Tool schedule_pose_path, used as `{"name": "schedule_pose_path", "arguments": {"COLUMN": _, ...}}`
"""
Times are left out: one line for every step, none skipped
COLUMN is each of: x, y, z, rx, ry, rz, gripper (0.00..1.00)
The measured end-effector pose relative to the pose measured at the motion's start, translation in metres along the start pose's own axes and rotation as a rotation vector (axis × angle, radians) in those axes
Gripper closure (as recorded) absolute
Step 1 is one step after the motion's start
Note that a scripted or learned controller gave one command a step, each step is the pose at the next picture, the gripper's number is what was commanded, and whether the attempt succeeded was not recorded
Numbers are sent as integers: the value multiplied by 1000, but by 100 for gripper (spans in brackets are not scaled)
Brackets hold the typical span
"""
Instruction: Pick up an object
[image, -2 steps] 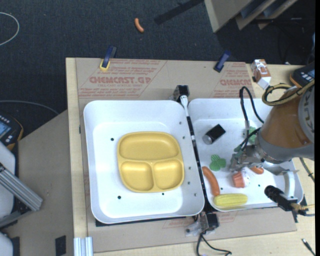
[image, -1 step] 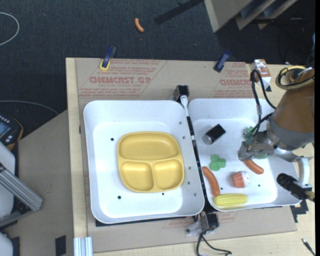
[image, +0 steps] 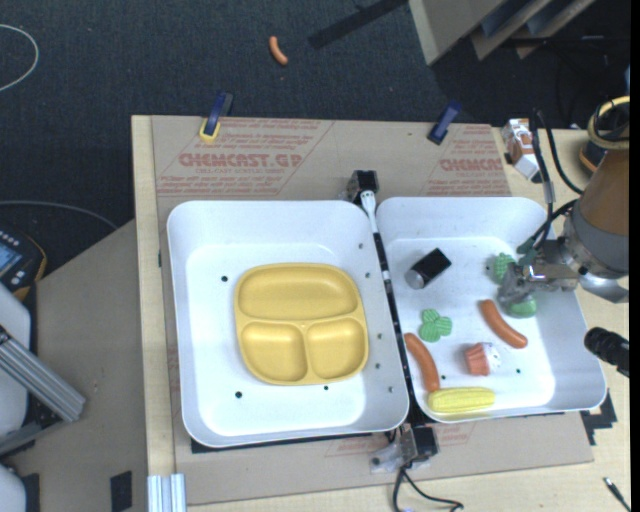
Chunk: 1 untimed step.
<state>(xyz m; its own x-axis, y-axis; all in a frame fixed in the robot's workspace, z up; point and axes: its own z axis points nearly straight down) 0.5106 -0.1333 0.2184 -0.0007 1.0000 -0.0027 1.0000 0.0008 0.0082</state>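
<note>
While the end effector (image: 520, 285) hangs over green toys (image: 503, 268) in the right bin (image: 455, 214), its opening cannot be told.

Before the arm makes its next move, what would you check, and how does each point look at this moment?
1. Gripper over the right bin: ok, at its right side.
2. Target under it: ok, green toys lie right at the gripper.
3. Something held between the fingers: cannot tell, the arm hides them.
4. Neighbours crowding: not ok, a sausage lies just below the gripper.
5. Yellow tray out of the way: ok, it sits in the left bin.
</note>
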Motion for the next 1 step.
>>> {"name": "schedule_pose_path", "arguments": {"x": 0, "y": 1, "z": -7, "rx": 4, "ry": 1, "rz": 0, "gripper": 100}}
